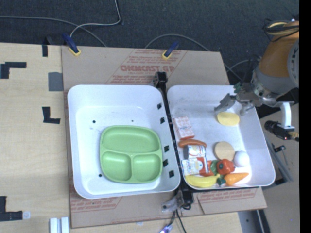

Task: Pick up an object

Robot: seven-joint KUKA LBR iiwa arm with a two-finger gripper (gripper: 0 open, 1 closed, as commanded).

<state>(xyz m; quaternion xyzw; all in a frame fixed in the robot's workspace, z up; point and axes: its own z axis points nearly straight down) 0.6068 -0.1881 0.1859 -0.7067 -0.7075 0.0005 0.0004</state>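
My gripper (236, 105) hangs over the upper right part of the right bin (204, 93), its two fingers spread apart and open. Just below the fingertips a pale yellow lemon-shaped piece (228, 119) lies on the bin floor, not held between them. Further down the bin lie a small pink packet (183, 126), a sausage (192, 143), a red and white sachet (193, 165), a tan round bun (224, 150), a white egg (241, 158), a tomato (224, 167), a carrot (236, 177) and a banana (200, 181).
A green divided plate (130, 153) lies in the left bin (82, 101). Both bins rest on a cardboard sheet (141, 67) held by blue and yellow clamps (72, 44). Cables run over the dark floor at the back.
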